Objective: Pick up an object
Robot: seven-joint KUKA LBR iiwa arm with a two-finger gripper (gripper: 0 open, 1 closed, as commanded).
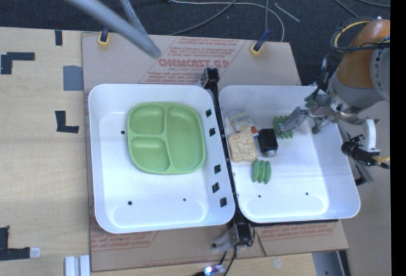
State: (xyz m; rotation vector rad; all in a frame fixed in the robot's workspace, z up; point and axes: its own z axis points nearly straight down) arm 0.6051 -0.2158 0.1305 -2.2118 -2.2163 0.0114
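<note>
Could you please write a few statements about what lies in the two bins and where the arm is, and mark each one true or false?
1. The green plate lies in the left bin. True.
2. The plate has three compartments. True.
3. The black block lies in the left bin. False: it lies in the right bin.
4. The arm's hand is over the left bin. False: it is over the right bin, by a green toy.
5. A second green toy lies below the tan sponge. True.
</note>
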